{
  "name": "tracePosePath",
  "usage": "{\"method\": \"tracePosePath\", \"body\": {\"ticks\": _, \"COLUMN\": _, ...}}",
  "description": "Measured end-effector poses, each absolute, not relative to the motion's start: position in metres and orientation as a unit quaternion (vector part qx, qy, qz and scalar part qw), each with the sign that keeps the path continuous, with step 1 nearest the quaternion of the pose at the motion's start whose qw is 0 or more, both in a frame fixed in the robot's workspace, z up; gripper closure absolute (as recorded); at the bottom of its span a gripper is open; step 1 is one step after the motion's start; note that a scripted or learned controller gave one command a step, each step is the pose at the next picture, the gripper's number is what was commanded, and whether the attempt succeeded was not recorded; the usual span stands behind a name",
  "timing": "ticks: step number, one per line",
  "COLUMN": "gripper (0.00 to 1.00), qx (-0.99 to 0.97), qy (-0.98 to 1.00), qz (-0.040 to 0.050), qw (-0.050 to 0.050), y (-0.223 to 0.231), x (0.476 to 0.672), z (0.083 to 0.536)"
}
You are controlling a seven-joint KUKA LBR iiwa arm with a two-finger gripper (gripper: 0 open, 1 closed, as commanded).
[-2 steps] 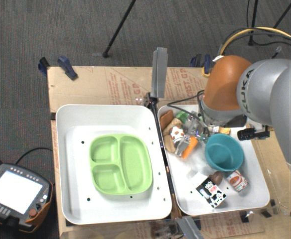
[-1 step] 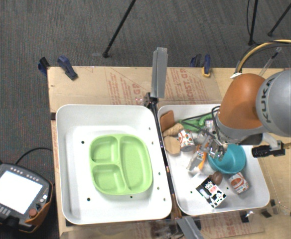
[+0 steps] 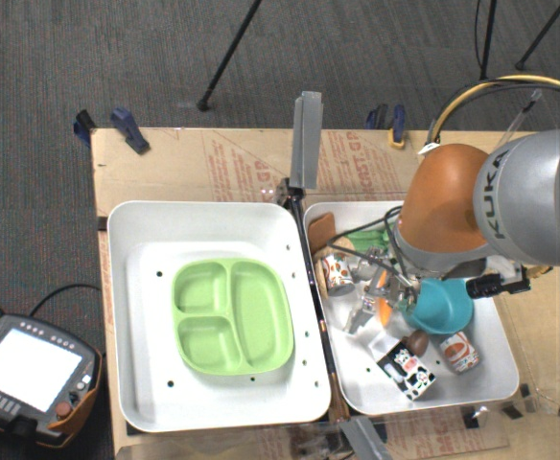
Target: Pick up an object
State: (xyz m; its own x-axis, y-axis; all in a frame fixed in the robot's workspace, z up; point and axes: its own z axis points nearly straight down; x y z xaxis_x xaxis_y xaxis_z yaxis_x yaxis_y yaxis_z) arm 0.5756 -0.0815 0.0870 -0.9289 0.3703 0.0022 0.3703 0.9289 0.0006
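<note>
The gripper (image 3: 364, 312), jaws apart, hangs amid a teal cup (image 3: 443, 307), a can (image 3: 459, 352) and a cow-patterned card (image 3: 407, 370) in the right bin (image 3: 496, 377); a green tray (image 3: 232, 316) lies in the left bin (image 3: 136, 257).

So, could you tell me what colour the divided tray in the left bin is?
Light green; the tray shows clearly in the camera view.

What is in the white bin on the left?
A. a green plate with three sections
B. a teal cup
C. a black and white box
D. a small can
A. The left bin holds a green plate split into three sections, while the teal cup, the small can and the black and white box all lie in the right bin.
</note>
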Motion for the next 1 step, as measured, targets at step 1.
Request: {"method": "tracePosePath", "body": {"ticks": 1, "gripper": 1.0, "qx": -0.189, "qy": -0.982, "qz": 0.0003, "qw": -0.001, "y": -0.0831, "x": 0.5765, "z": 0.0969}}
